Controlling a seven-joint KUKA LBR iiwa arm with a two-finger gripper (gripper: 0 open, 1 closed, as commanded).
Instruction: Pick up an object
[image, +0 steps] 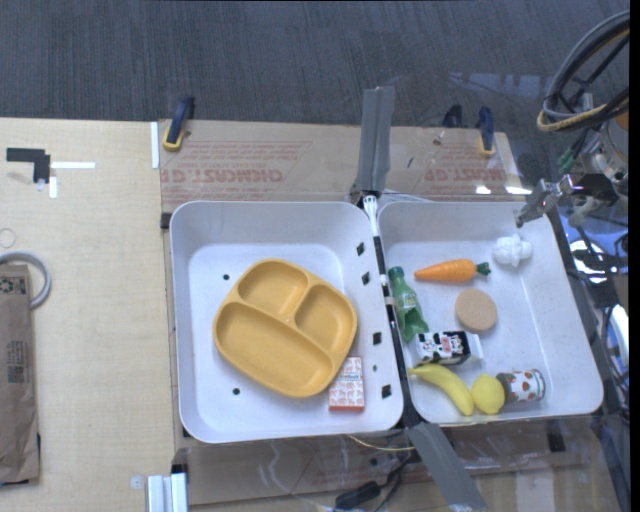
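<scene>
The jaws (530, 212) sit at the far right corner of the right bin (560, 300), above its rim; whether they are released or clenched cannot be told, as the tool is small and cluttered by cables, and nothing is seen between them. Nearest to them, in the far right corner of that bin, lies a small white crumpled piece (512, 251): judged light and soft, likely to compress. Just beside it toward the divider lies a carrot (450, 270), lengthwise across the bin; it looks stiff, smooth and tapered, best taken across its thick middle. Near the bin's centre is a tan disc (477, 309), flat and low, judged awkward to grip except across its edge. Along the divider wall lies a green bottle (405, 300), rounded and probably slippery, tight to the wall. Toward the near edge: a black-and-white carton (444, 347), boxy with flat faces, judged an easy hold; a banana (446, 386); a lemon (488, 394) touching it; a small can (522, 385) on its side, liable to roll. The left bin (190, 300) carries a yellow divided plate (286, 327) and a small red box (347, 386) at its near right corner. No pick is yet made.
</scene>
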